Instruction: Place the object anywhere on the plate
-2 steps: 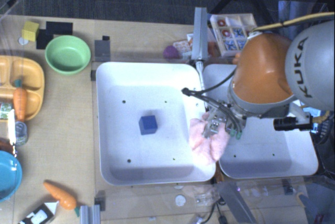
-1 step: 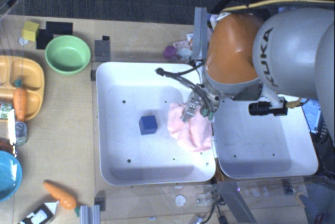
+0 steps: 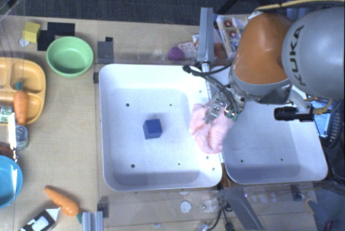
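Standing over the bench, I'd say the job here starts with deciding what "the object" is: a small blue cube [image 3: 153, 128] sits alone near the middle of the left bin [image 3: 116, 170], and a soft pink, crumpled thing, a cloth or plush by the look of it, [image 3: 207, 128] lies against that bin's 3 o'clock wall, spilling towards the divider with the right bin [image 3: 280, 168]. The arm [image 3: 302, 57] leans in from 3 o'clock and its gripper [image 3: 220, 108] hangs right at the top of the pink cloth, so I judge that to be the target. To do it well, the tool should come straight down on the bulk of the cloth, not its thin edge by the wall, and close on a thick fold so it doesn't slip out on the lift. I see nothing I would plainly call a plate: the nearest candidates are the yellow divided tray [image 3: 32, 76] and the blue dish [image 3: 8, 184] out at 9 o'clock, beyond the green bowl [image 3: 69, 56], a long carry across the bench. The jaws are tangled in cables and hardware; I cannot tell whether they are apart or together, nor whether they grip the cloth or merely touch it.
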Tool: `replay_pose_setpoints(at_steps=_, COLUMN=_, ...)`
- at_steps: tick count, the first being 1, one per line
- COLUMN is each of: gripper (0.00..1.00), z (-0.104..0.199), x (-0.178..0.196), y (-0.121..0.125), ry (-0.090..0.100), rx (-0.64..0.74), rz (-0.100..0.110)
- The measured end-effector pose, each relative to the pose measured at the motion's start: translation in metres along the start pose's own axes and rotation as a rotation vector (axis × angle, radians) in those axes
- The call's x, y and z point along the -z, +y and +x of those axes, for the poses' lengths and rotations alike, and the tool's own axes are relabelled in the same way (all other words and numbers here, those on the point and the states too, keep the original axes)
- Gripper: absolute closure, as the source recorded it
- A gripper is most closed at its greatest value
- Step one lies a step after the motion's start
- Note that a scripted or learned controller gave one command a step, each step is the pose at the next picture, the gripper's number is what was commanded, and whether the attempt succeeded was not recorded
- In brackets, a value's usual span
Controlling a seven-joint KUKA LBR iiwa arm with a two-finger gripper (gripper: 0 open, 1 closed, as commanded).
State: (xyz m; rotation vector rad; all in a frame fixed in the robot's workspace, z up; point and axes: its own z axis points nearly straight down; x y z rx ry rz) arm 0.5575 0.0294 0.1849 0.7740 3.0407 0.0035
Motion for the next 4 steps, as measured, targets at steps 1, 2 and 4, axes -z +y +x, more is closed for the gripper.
replay_pose_setpoints(at_steps=1, gripper=1.0, z=0.048, x=0.054, y=0.081, ry=-0.007, rx=0.362, rz=-0.005)
replay_pose_setpoints(at_steps=2, gripper=1.0, z=0.107, x=-0.083, y=0.149, ry=-0.003, rx=0.387, rz=-0.011)
replay_pose_setpoints(at_steps=4, gripper=1.0, z=0.026, x=0.049, y=-0.006, ry=-0.01, rx=0.695, rz=-0.003)
